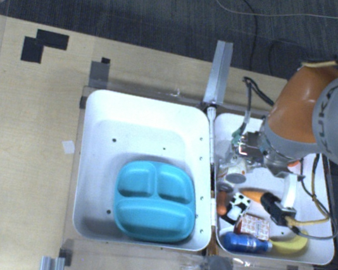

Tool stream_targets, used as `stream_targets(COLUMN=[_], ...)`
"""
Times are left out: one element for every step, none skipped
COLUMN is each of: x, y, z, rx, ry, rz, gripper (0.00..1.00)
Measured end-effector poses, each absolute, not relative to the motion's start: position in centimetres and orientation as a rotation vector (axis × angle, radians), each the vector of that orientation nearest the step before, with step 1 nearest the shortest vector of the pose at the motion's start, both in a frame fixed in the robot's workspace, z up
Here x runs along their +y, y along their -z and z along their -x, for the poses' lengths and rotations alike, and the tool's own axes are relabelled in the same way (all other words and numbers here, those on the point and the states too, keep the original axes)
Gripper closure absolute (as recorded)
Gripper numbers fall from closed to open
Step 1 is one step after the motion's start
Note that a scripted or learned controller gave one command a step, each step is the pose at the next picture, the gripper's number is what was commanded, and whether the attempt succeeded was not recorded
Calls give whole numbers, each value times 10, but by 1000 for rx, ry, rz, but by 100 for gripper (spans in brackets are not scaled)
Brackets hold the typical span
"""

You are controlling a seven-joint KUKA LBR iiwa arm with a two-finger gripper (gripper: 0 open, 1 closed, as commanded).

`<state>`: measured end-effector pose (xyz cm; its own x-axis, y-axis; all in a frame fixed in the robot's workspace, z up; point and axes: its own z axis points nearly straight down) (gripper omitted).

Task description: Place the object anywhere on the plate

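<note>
Camera view from above the bench puts my grey two-finger gripper (239,165) low over the upper part of the right shallow white bin (323,256), reaching in from the right under the orange-banded wrist. Whether anything sits in my grasp, or how wide it stands, I cannot tell; the wrist and cables cover that part. Just below me lies the clutter to pick from: a small black-and-white toy (239,204), a red patterned packet (252,226), a blue capped bottle (245,243) and a yellow banana (288,245), packed touching one another along the near wall. The blue sectioned plastic plate (155,200) waits well to my left, alone in the left white bin (99,151), so a drop there has plenty of room.
</note>
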<state>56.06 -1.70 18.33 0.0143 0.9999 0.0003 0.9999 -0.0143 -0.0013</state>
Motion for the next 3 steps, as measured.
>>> stream_targets(x=[55,55,55], y=[-184,-184,-184], z=[-519,-519,-519], rx=[-2200,-2198,-2198], ry=[-1,0,0], rz=[2241,2243,2243], gripper=[100,0,0])
